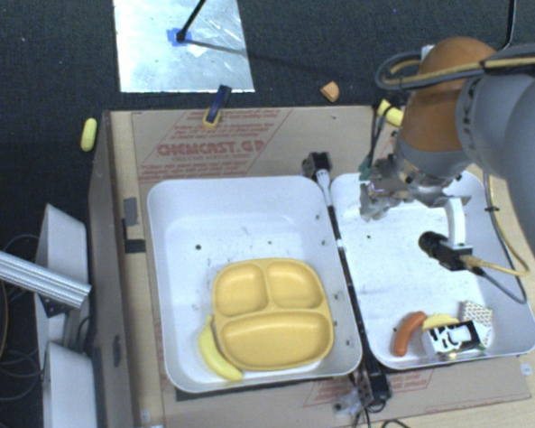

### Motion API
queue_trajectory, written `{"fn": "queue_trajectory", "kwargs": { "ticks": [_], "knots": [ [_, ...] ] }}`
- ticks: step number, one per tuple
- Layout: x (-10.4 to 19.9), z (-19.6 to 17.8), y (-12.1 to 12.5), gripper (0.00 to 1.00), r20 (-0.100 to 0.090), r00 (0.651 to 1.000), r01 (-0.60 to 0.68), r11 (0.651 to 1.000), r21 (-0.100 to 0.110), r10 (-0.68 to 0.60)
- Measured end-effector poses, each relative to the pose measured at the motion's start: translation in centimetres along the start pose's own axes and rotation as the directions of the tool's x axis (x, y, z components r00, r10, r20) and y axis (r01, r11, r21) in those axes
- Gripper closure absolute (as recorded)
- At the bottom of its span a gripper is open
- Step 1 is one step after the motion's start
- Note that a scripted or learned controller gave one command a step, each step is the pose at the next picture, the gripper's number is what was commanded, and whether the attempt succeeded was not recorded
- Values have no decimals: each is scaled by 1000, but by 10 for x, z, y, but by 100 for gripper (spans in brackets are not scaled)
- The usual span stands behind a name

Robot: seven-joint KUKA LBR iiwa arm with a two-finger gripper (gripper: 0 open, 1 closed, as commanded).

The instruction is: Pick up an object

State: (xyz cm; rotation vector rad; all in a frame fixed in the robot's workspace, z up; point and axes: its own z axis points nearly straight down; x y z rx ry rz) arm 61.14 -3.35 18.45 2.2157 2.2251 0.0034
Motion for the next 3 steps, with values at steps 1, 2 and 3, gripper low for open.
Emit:
{"fn": "queue_trajectory", "kwargs": {
  "ticks": [1,2,3],
  "knots": [
    [-24,-30,-67,100,2,1000,-3,1000,0,3],
    [-45,-10,-36,100,1,1000,-4,1000,1,4],
    [10,0,-29,100,0,1000,-1,1000,1,1]
  ]
}}
